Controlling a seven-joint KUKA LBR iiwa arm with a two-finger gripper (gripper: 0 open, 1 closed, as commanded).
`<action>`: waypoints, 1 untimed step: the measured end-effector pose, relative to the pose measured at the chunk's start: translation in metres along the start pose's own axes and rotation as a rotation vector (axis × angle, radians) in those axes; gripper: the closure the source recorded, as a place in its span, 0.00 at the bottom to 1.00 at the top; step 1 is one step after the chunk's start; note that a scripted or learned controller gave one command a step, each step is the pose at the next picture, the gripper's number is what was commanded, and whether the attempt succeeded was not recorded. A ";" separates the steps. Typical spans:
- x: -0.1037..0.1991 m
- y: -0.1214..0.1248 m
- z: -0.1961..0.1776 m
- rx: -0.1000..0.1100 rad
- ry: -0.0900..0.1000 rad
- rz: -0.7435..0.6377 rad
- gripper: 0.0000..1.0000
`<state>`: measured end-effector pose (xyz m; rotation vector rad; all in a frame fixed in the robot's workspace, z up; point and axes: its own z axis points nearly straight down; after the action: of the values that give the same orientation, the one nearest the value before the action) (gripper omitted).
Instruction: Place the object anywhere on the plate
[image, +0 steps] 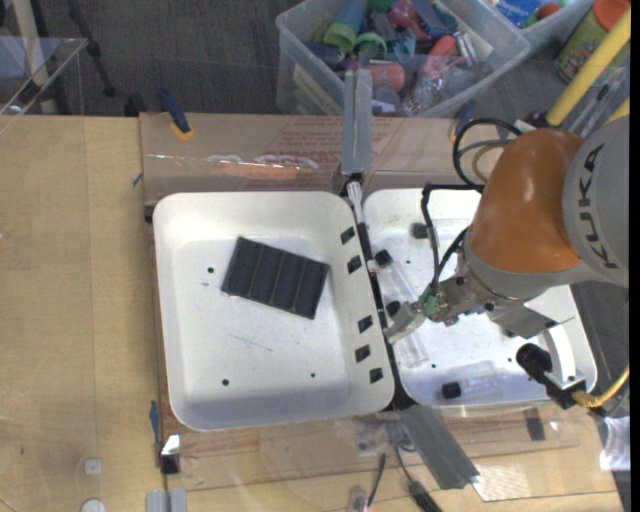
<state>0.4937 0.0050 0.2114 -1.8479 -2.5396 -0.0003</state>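
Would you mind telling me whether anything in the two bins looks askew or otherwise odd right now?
One thing stands out: the dark ribbed plate in the left bin lies skewed, its edges at a slant to the bin's walls. It rests flat and looks undamaged. The gripper hangs over the right bin, near the divider; nothing looks spilled.

Matt dark ribbed plate (275, 277) in glossy white bin (190, 380).

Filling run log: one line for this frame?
arm: over right bin | gripper: by divider | dark ridged plate: left bin | placed: not yet
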 end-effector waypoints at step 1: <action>-0.001 0.001 -0.009 -0.001 0.000 0.001 1.00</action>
<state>0.4945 0.0046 0.2207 -1.8500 -2.5393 -0.0015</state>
